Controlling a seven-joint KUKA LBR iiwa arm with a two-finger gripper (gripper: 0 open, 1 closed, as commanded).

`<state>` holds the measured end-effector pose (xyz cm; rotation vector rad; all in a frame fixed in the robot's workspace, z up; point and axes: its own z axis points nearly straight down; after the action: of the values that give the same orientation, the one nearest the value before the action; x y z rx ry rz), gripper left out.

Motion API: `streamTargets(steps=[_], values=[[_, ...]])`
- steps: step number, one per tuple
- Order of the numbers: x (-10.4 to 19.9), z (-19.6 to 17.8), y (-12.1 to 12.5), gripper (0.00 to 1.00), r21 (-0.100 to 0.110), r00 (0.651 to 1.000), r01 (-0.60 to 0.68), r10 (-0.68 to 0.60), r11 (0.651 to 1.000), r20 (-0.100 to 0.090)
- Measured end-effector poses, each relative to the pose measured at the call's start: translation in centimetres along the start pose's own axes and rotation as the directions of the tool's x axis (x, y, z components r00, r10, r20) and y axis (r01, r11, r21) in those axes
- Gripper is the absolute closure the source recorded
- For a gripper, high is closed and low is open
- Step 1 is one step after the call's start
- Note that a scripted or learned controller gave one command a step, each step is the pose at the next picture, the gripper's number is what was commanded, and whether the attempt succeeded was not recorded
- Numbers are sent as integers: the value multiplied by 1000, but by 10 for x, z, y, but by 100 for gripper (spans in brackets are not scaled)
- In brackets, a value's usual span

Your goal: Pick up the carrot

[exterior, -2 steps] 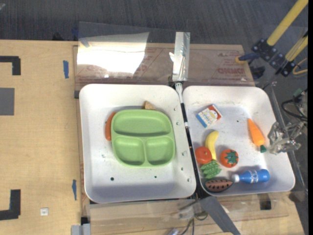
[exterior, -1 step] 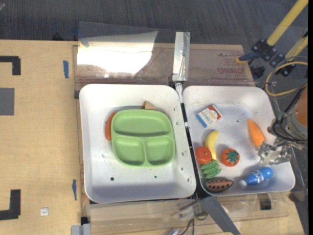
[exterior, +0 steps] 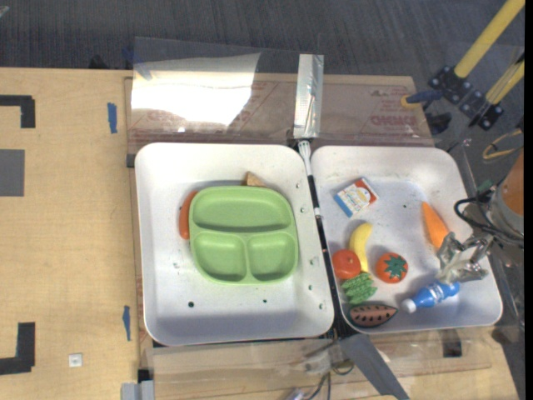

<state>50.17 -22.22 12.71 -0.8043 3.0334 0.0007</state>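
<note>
Left of the claw (exterior: 456, 257), well apart, the green divided tray (exterior: 243, 233) sits in the left bin (exterior: 158, 248). In the right bin (exterior: 479, 307), the claw hangs low, fingers parted, nothing between them. The carrot (exterior: 434, 225) lies just beside it, up-left. The blue bottle (exterior: 433, 295) sits just below; banana (exterior: 360, 245) and tomato (exterior: 391, 267) crowd leftward.

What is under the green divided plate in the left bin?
An orange object pokes out at the green plate's left edge, and a tan piece at its top edge. The plate covers the rest of both, so neither can be identified.
</note>
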Motion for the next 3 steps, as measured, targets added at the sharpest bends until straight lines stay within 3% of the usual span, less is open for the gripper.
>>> streamTargets(steps=[1,2,3], values=[[-2,-96,-3,100,11,1000,13,-13,1000,7],[-3,29,-3,100,7,975,220,-220,975,4],[-2,-150,-2,100,9,905,426,-426,905,2]])
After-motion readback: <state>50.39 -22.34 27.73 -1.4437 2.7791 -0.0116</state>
